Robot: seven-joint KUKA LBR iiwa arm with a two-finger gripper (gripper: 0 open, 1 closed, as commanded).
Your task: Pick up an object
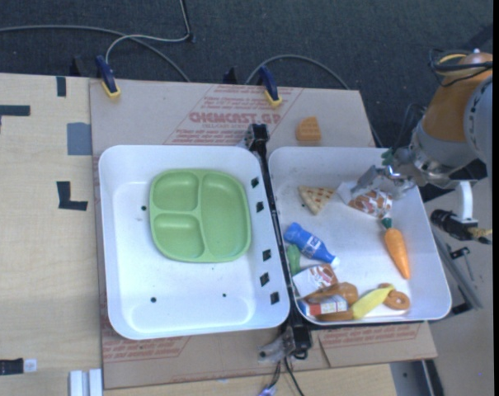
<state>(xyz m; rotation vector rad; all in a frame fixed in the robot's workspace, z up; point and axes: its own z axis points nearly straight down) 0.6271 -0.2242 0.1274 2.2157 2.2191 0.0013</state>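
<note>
Bench with two shallow white bins side by side on a sheet of brown cardboard (224, 114). Left bin (121, 246): one green divided plate (201, 215), lying flat toward the far end. Right bin (426, 254): a waffle wedge (317, 198) near the far left; a crinkly snack packet (370, 204) beside it; a carrot (397, 252) along the right wall; a blue bottle (308, 242) against the left wall; a small green piece (293, 260) just below the bottle; a banana (369, 301), a pretzel (396, 300) and a red-labelled packet (317, 278) heaped at the near end. Loose on the cardboard beyond the right bin: one orange block (308, 129). Arm (451, 122) enters from the right; its gripper (383, 176) sits low over the far part of the right bin, just above the snack packet. Whether it is spread or closed, and whether it has anything, cannot be told from here.
</note>
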